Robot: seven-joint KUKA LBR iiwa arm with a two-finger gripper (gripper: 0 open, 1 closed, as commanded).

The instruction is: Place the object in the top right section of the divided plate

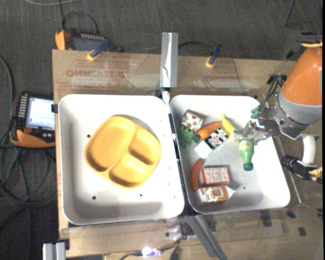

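A yellow divided plate lies in the left white bin, tilted so its three sections face the lower right. A green toy bottle lies in the right bin, neck toward the back. My gripper hangs right over the bottle's neck end, reaching in from the right on the grey and orange arm. The view is too small to tell whether it touches the bottle.
The right bin also holds a carrot, a banana, a sausage, two small cartons, a printed box, a dice-patterned box and a green leafy toy. A metal post stands behind the bins.
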